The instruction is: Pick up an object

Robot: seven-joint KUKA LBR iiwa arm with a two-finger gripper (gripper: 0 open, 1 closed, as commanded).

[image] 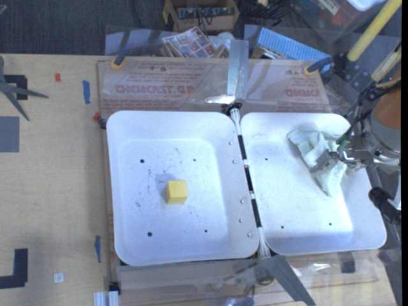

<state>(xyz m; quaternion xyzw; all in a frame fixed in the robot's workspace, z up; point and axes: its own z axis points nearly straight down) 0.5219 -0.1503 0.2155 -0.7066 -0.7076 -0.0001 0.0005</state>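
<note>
A crumpled white and pale green cloth (313, 150) lies in the right bin (299, 228), toward its far right side. My gripper (336, 157) reaches in from the right edge and sits low against the cloth's right part, with folds of cloth around its tip. A small yellow block (176, 191) rests near the middle of the left bin (127, 139), far from the gripper.
The two white bins meet at a central seam (247, 183). Clear plastic sheeting (191, 85) lies behind them. Boxes and clutter stand at the back. Bare wooden benchtop (44, 190) stretches to the left, with bits of blue tape.
</note>
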